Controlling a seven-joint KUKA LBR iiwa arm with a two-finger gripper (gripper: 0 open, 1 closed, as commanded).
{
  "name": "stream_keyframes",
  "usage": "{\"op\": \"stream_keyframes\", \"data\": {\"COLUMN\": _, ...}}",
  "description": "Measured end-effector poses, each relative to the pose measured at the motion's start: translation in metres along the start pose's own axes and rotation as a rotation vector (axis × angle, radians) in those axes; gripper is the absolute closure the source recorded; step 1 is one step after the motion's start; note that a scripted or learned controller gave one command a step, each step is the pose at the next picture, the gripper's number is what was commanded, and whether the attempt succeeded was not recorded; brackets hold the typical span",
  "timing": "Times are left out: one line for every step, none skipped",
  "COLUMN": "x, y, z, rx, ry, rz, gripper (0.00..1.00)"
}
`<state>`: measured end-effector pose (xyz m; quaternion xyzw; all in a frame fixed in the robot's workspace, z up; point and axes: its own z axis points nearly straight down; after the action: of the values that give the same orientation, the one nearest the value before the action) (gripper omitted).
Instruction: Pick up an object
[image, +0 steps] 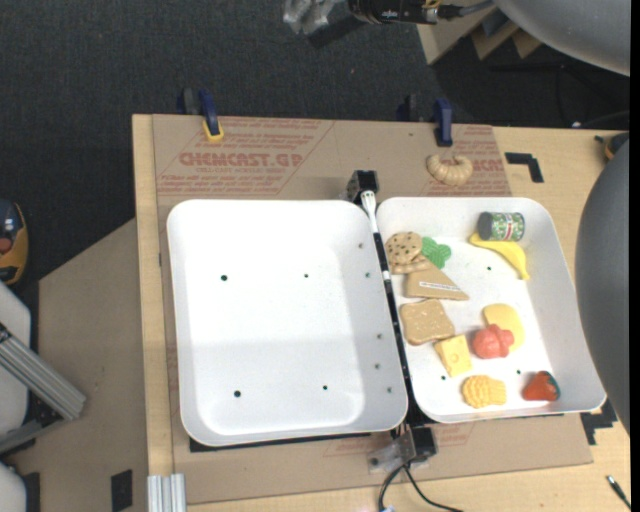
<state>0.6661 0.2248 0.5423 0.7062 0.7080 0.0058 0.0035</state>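
Note:
The right bin holds several toy foods. A round cookie and a green piece lie near its left wall, above a tan wedge and a slice of toast. A cheese block, corn, a red fruit and a strawberry lie toward the front. A banana and a small can are at the back. My gripper hangs blurred at the top edge, far behind both bins and well clear of every object.
The left bin sits beside the right one on a cardboard sheet. A tan pastry toy lies on the cardboard behind the right bin. The grey arm looms over the right edge. Clamps hold the sheet's back.

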Motion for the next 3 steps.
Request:
{"op": "stream_keyframes", "data": {"x": 0.001, "y": -0.093, "z": 0.005, "rx": 0.018, "ry": -0.002, "rz": -0.002, "gripper": 1.00}}
{"op": "stream_keyframes", "data": {"x": 0.000, "y": -0.077, "z": 0.006, "rx": 0.010, "ry": -0.003, "rz": 0.003, "gripper": 1.00}}
{"op": "stream_keyframes", "data": {"x": 0.000, "y": -0.036, "z": 0.007, "rx": 0.008, "ry": -0.003, "rz": 0.004, "gripper": 1.00}}
